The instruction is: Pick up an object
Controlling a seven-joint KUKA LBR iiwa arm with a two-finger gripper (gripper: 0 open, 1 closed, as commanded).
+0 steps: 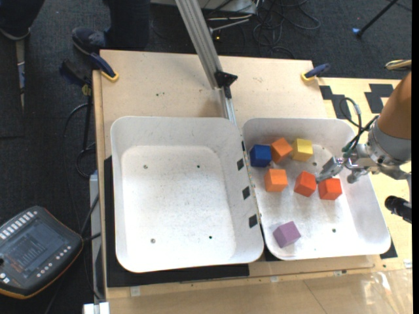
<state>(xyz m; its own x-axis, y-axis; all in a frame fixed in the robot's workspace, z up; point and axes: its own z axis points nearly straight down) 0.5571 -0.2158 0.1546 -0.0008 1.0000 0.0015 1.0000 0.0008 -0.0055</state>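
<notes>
**Blocks clustered in right bin**

Sat in the smooth white right bin [366, 234]: matte cubes, blue [260, 154], yellow [302, 149], three orange, one red [330, 188], a purple one [286, 233] apart toward the bin's near rim. Hovered beside the red cube: jaws [334, 167], grip unreadable, nothing visibly held.

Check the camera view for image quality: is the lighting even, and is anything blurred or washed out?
Camera view: lighting is even and soft, with faint shadows under the blocks; the purple block and blue block are sharp; the gripper looks slightly blurred; the white bins' rims are bright but not blown out.
</notes>
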